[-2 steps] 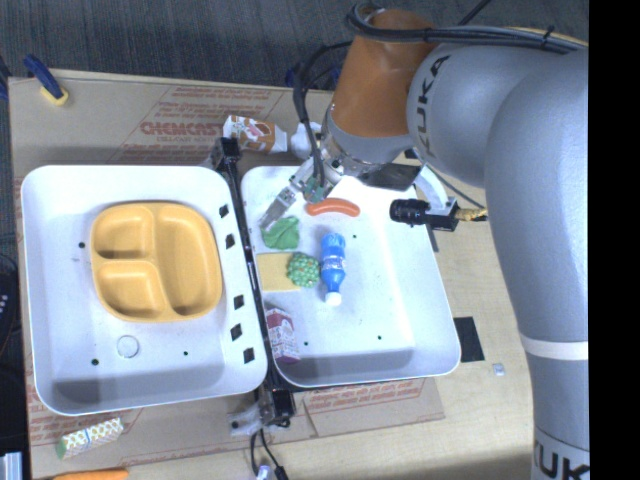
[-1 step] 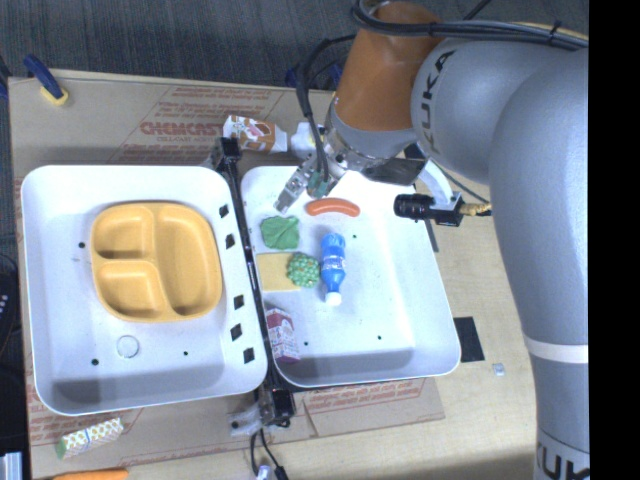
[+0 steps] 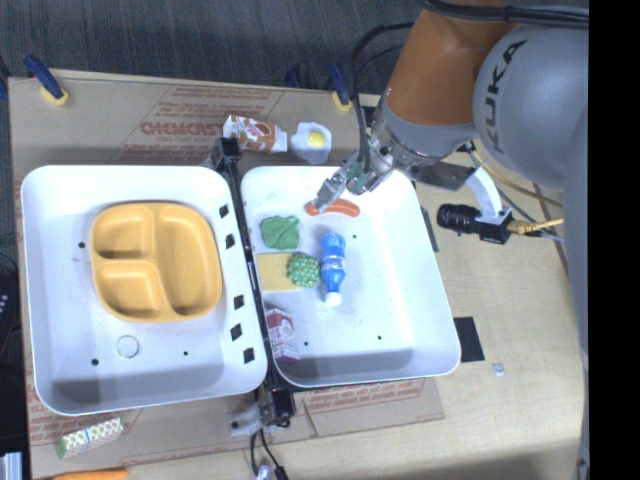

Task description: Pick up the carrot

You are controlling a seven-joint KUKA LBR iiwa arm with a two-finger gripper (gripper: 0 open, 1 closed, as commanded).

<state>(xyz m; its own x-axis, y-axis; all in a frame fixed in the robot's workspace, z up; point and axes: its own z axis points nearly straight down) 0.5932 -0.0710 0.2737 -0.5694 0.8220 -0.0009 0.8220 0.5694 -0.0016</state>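
The carrot, small and orange, lies in the right bin near its back wall. My gripper hangs directly over the carrot's right half, touching it or just above it; the view does not settle which. The grey arm with its orange band comes in from the upper right and hides the bin's back right corner.
In the right bin lie a green leaf, a yellow slab, a green bumpy piece, a blue bottle and a packet. A yellow divided plate fills the left bin. Behind the bins sit a small carton and a fried egg.
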